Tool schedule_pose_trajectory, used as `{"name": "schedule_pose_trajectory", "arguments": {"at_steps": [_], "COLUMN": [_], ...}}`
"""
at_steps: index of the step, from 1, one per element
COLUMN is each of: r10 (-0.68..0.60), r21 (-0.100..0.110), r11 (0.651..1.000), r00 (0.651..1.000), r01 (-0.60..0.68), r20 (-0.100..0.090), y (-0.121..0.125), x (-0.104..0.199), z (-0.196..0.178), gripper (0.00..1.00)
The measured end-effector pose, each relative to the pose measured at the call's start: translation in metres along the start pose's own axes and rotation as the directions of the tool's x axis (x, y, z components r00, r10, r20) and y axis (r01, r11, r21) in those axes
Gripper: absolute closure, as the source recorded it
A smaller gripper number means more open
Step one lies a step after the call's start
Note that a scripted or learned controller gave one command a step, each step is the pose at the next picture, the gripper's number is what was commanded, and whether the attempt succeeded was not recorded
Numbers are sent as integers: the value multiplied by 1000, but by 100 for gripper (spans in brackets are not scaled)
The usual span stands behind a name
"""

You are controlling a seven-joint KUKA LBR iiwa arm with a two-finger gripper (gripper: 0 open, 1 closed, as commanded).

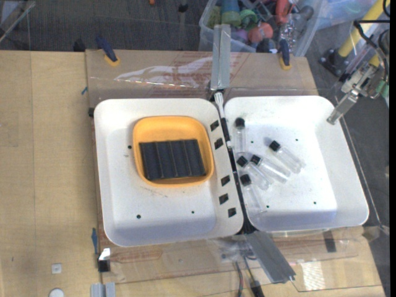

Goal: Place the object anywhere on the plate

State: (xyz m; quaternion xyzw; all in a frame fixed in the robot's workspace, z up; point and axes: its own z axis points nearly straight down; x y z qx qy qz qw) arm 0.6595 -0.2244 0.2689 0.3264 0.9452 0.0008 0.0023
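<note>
Gripper (337,113): at the right bin's (322,197) upper right corner, off its rim; jaws' opening cannot be told, nothing seen between them.
Plate (141,132): orange, in the left bin (117,209), carrying a dark ribbed slab (172,159).
Objects: clear vials with black caps (266,163), clustered in the right bin's left half, well apart from the gripper.

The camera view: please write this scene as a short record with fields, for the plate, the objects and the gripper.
plate: orange plate in the left bin, with a dark ridged block lying on it
objects: several clear vials with black caps, loose in the right bin
gripper: gripper over the right bin's far right corner, apart from the vials
task state: no vial on the plate
</note>
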Motion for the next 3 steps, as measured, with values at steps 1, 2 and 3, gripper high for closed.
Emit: {"name": "schedule_pose_trajectory", "arguments": {"at_steps": [1, 2, 3], "r10": [11, 40, 36], "r21": [1, 1, 2], "r11": [1000, 999, 999], "r00": [1000, 999, 999], "r01": [-11, -40, -36], "r20": [-6, -5, -3], "y": [-1, -1, -1], "x": [2, 1, 2], "z": [17, 18, 16], "gripper": [0, 0, 0]}}
